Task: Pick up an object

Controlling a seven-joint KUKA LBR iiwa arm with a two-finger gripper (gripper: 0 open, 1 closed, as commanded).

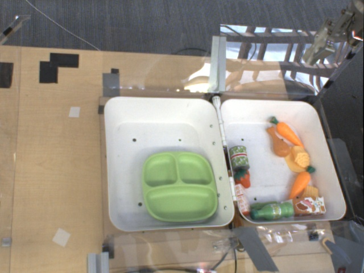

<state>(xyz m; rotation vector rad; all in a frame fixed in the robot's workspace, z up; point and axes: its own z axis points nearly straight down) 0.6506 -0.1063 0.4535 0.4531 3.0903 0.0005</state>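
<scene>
White bins: two are sitting side by side; the right bin [318, 124] is holding the toys.
Green plate [180, 186]: lying in the left bin [125, 124].
Green bottle [273, 210]: lying at the right bin's near wall, a likely target; approaching from above should be keeping clear of the wall.
Carrot [285, 132]: lying near the far corner.
Gripper [330, 36]: hanging at the upper right, beyond the bins; its grip state is unreadable.

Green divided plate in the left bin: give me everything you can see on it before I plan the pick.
The green divided plate is a light green, rounded-rectangle tray that looks like moulded plastic, with three compartments: two smaller ones at the far side and one long one nearer the camera. It lies flat and upright on the floor of the left bin, toward its near right part. Nothing lies in it, and its right edge sits close to the bin's right wall.
</scene>
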